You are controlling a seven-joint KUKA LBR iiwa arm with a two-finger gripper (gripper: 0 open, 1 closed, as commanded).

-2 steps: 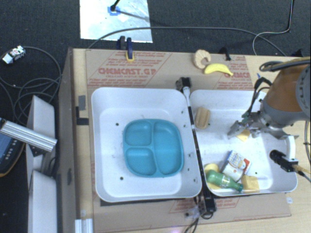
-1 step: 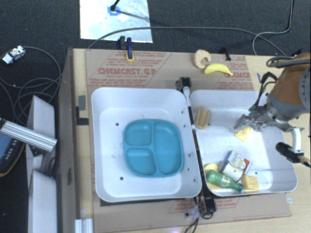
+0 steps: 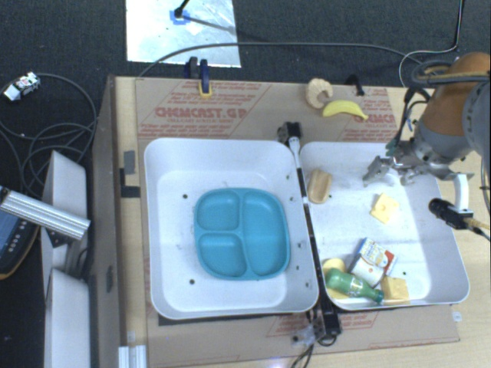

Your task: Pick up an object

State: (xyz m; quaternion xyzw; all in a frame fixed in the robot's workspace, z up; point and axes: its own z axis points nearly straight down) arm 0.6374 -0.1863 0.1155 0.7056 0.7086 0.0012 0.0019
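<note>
**Yellow cheese wedge sits nearest the gripper**

Yellow and small, the toy cheese wedge (image 3: 385, 208) lies on the floor of the right bin (image 3: 430, 244), alone and a little below the gripper (image 3: 391, 167). It looks like light, hard plastic: stiff and unlikely to deform, but smooth enough to slip. Its flat faces would suit a squeeze across the narrow width, fingers coming straight down either side.

Other candidates lie in the same bin. A tan bread piece (image 3: 317, 185) rests against the divider wall, awkward to straddle. At the near edge a green bottle (image 3: 354, 284), a small red-and-white carton (image 3: 374, 259), a yellow ball-like toy (image 3: 333, 266) and a second cheese piece (image 3: 396, 288) crowd together, touching, so a clean grip there seems harder. The left bin (image 3: 165, 205) carries a blue divided plate (image 3: 241, 232). A banana (image 3: 344, 110) lies on the cardboard beyond the bins.

The arm (image 3: 453, 121) reaches in from the right, its wrist bent down over the far part of the right bin. The gripper's fingers appear spread apart with nothing between them, low over bare bin floor.
</note>
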